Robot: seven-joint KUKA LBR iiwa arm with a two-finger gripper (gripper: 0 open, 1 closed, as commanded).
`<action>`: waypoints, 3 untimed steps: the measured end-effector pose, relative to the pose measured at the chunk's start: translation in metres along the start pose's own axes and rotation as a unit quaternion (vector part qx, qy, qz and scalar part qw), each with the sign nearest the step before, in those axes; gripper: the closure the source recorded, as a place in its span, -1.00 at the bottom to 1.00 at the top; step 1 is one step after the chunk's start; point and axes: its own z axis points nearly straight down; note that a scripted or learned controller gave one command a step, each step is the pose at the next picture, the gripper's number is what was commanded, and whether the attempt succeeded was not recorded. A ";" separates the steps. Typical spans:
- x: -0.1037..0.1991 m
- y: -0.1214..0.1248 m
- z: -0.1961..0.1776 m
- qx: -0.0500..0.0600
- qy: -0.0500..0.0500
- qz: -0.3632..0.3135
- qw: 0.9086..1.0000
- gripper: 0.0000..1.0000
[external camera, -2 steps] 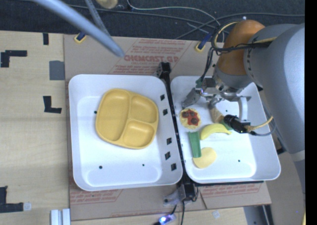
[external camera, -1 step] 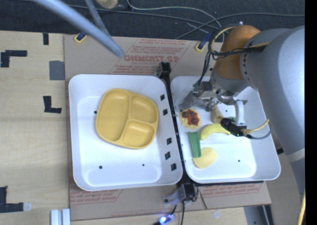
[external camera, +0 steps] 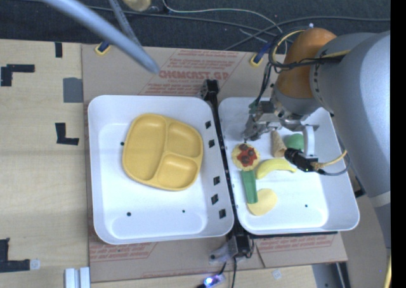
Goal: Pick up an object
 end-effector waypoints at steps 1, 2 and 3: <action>-0.009 -0.002 -0.049 -0.001 0.000 0.001 1.000 1.00; -0.010 -0.008 -0.109 -0.002 0.000 0.001 1.000 1.00; -0.005 -0.016 -0.164 -0.002 0.000 0.000 1.000 1.00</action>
